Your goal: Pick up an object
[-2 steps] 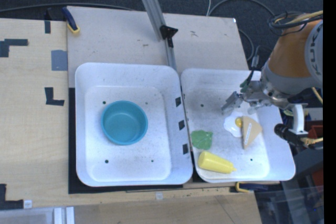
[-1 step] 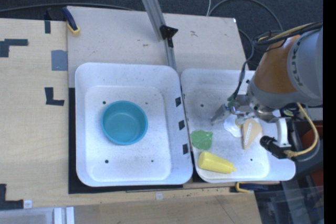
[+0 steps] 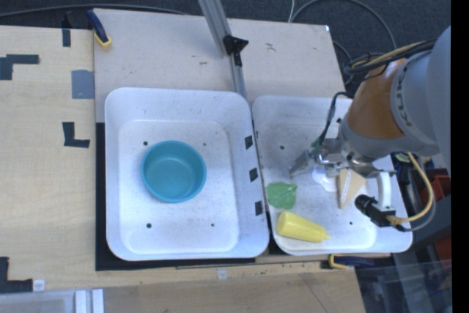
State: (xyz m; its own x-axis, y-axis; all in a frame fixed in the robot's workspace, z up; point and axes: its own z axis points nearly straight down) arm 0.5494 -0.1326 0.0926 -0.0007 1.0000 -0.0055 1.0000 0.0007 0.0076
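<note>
My gripper (image 3: 314, 160) is low inside the right bin (image 3: 289, 117), near its middle, reaching in from the right under the orange wrist band. Just below it lies a small white object (image 3: 323, 177), and beside that a cream wedge (image 3: 347, 188). A flat green piece (image 3: 281, 195) rests to the gripper's lower left, apart from it. A yellow object (image 3: 300, 227) lies near the bin's front edge. A blue bowl (image 3: 174, 171) sits alone in the left bin (image 3: 124, 110). Nothing is visibly held.
A grey metal pole (image 3: 212, 0) slants over the bench from the top and ends at the divide between the bins. Cables (image 3: 410, 212) hang off the arm by the right bin's right rim. A yellow-and-blue clamp (image 3: 99, 29) lies at the bench's back left.
</note>
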